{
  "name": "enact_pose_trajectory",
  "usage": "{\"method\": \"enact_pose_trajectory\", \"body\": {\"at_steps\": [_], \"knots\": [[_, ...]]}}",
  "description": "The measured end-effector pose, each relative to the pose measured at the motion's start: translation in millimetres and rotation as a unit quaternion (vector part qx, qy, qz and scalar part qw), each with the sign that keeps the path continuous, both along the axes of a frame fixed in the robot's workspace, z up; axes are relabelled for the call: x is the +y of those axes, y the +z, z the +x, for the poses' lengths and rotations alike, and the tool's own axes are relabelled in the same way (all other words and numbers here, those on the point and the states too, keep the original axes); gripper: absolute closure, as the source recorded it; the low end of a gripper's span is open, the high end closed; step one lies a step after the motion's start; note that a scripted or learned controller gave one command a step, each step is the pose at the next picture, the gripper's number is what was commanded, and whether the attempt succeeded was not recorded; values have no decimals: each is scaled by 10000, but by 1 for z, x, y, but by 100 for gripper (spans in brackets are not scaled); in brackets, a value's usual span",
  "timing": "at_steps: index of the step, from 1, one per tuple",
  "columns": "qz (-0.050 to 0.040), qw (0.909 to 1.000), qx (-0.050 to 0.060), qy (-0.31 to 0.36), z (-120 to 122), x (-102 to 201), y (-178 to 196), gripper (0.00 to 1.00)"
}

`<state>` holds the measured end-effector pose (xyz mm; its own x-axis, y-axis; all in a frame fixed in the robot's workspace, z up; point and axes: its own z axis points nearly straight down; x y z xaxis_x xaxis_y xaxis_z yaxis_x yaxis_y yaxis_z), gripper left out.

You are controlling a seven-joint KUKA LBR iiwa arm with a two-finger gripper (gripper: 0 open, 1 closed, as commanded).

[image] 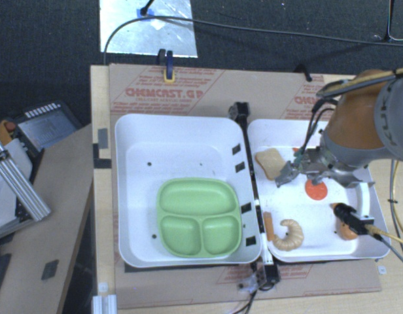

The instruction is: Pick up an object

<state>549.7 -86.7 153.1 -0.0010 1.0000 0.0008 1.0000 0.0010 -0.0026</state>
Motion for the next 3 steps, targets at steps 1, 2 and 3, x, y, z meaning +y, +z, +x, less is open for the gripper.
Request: {"method": "enact_pose_trajectory", "body": {"at_steps": [1,2,3], "knots": [[-2,10000,-8,-1,10,-4,-52,0],[-5,10000,-22,0,10,-5,-39,100],[-7,10000,-33,11,12,-4,4,100]]}}
